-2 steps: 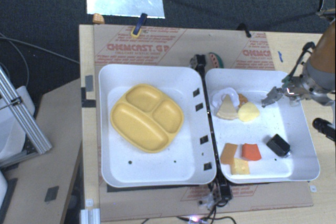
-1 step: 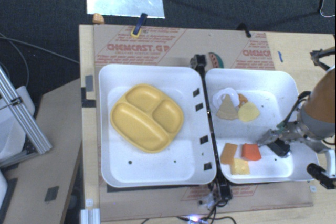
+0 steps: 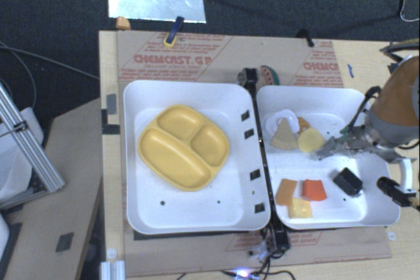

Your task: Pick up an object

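— Checking the bench (image 3: 216, 52) log: what did you note, largest first?
— I noted that the left bin (image 3: 147, 210) held a yellow divided plate (image 3: 184, 146). The arm (image 3: 400, 101) reached over the right bin (image 3: 341, 105).
— Gripper?
— The gripper (image 3: 321, 153) was over the right bin, its tip just beside the yellow round piece (image 3: 311, 140). Released or clenched, I could not tell.
— Smaller items?
— Tan wedge (image 3: 283, 138) beside that piece; orange block (image 3: 314, 189), tan block (image 3: 285, 191) and yellow cube (image 3: 300, 208) near the front wall.

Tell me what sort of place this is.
Probably a robotics lab bench for grasping trials: a robot arm over the right bin, a yellow divided plate in the left bin, aluminium framing beside the bench.
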Robot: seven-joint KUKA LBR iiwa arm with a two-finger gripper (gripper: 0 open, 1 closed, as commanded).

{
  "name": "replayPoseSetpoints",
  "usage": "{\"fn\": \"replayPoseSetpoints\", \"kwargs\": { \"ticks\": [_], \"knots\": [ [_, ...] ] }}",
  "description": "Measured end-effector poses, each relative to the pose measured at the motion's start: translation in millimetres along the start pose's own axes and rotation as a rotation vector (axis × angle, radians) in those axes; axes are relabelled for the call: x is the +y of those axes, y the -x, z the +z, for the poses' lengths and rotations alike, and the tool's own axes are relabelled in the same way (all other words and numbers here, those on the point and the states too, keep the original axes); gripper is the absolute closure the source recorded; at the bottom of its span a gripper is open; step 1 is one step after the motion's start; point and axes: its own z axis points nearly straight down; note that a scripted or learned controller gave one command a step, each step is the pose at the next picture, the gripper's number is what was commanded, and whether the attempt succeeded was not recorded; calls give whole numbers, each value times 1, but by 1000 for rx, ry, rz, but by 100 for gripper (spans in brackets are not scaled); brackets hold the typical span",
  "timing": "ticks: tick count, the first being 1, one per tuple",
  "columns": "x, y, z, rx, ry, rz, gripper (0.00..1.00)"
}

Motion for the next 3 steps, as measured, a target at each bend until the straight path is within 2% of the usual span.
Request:
{"fn": "replayPoseSetpoints", "kwargs": {
  "ticks": [1,2,3],
  "knots": [
    [53,2,-70,-2,5,-1,0],
    [-51,-21,-9,7,-18,8,0],
    [-44,-20,-23,1,-3,5,100]
  ]
}}
